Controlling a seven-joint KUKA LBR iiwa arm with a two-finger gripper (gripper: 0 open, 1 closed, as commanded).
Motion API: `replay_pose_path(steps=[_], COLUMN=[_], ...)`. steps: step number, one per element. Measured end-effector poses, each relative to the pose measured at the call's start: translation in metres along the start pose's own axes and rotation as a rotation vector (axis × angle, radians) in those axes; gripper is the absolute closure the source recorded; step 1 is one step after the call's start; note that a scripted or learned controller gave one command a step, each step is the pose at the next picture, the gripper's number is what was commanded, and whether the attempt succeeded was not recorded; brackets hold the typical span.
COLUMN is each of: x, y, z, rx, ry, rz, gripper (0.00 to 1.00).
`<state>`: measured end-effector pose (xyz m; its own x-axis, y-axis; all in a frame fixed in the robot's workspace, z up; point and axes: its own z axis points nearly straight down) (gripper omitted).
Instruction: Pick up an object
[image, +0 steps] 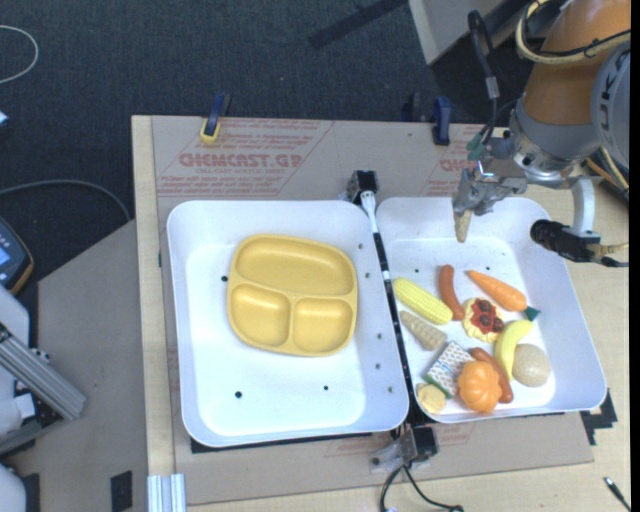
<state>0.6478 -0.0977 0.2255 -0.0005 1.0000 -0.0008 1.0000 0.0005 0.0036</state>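
Two white bins sit side by side on a cardboard-topped bench (300, 150) over dark carpet. One yellow divided plate (292, 294) lies in the left bin (200, 380). About ten toy foods, among them corn (421, 300), carrot (496, 290) and banana (510, 343), crowd the right bin (575, 330). Gripper (462, 230) hangs above its far edge, jaws together, holding nothing.

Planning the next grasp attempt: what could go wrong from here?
The toy food is packed tight: a grab at the carrot may also catch the sausage or pizza slice. The gripper hangs over bare bin floor, so a straight descent would likely close on nothing.
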Motion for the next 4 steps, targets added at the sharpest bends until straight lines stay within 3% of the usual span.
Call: replay_pose_path(steps=[3, 4], x=[0.045, 0.041], y=[-0.145, -0.138], z=[0.008, -0.002], rx=[0.009, 0.001], ry=[0.003, 0.0], rz=[0.002, 0.002], gripper=[1.0, 1.0])
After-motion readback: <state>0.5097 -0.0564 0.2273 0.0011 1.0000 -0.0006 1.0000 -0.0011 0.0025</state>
